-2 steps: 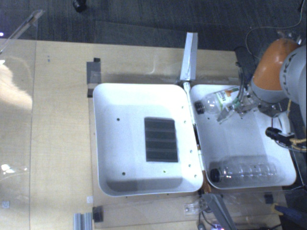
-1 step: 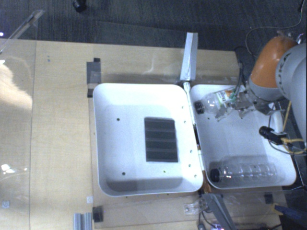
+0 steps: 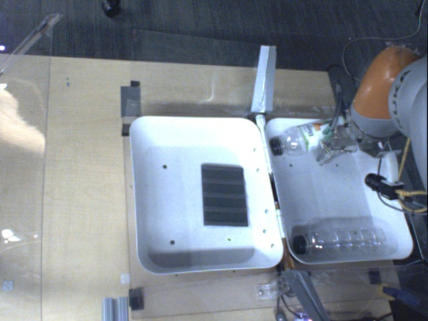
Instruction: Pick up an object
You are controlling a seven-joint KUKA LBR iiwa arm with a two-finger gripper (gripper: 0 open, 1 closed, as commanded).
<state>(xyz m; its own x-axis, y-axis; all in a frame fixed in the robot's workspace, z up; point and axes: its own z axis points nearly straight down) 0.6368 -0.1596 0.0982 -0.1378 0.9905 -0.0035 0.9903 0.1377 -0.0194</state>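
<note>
Clear plastic bottle with a dark cap and a green-and-white label (image 3: 299, 139) lies on its side in the right-hand shallow white bin (image 3: 334, 199), up at about eleven o'clock of that bin, close to its far wall. Its long axis runs nearly left to right, tipped slightly, with the cap end pointing toward nine o'clock and the base toward three o'clock.

At the base end of that bottle sits the end effector (image 3: 332, 147) of the grey arm with the orange band (image 3: 381, 89), which comes in from three o'clock. It is low over the bin and appears to be right against the bottle's base, though glare and blur there make it impossible to tell how far apart the fingers stand or whether anything is caught between them.

A second, larger clear plastic bottle with a dark cap (image 3: 341, 239) lies along the near wall of the same bin, at about six o'clock, its long axis also left to right and its cap toward nine o'clock.

The left-hand shallow white bin (image 3: 154, 179) holds a dark ribbed rectangular block (image 3: 225, 194) near its middle, its long axis running twelve to six o'clock. Both bins rest on the pale wooden surface (image 3: 80, 179).
</note>
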